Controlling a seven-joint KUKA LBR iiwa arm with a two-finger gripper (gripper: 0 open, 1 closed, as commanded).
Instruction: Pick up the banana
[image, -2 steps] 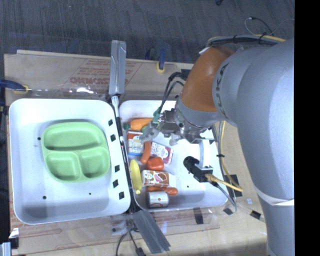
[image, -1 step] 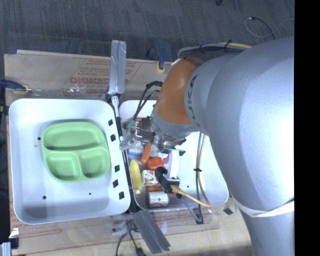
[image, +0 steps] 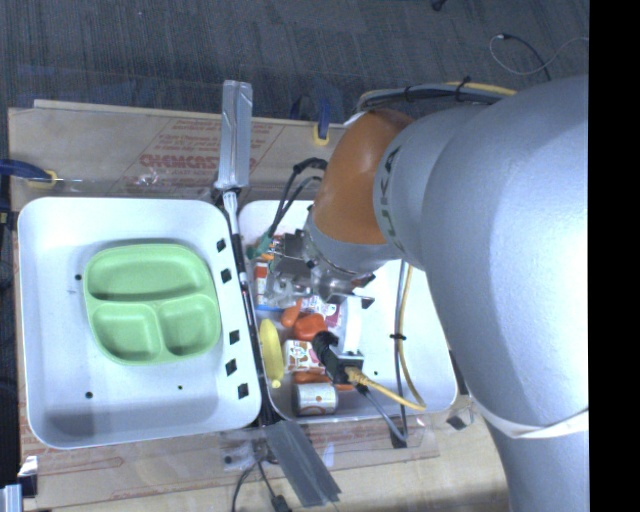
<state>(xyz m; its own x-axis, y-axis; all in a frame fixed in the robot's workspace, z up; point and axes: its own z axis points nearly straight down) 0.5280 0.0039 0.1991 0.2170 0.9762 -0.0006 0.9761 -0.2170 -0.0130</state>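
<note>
The banana (image: 271, 350) is a small yellow fruit lying lengthwise along the left wall of the right bin (image: 432, 350). My gripper (image: 292, 275) hangs just above and to the right of it, low over the pile of objects in that bin. The grey arm with its orange band (image: 360, 180) covers most of the right bin. The gripper sits apart from the banana, over a red and white item.
A green divided plate (image: 150, 300) lies in the left bin (image: 50, 330). Near the banana sit an orange piece (image: 305, 325), a small carton (image: 300, 355) and a can (image: 316, 398). A yellow cable (image: 385, 392) crosses the right bin's front.
</note>
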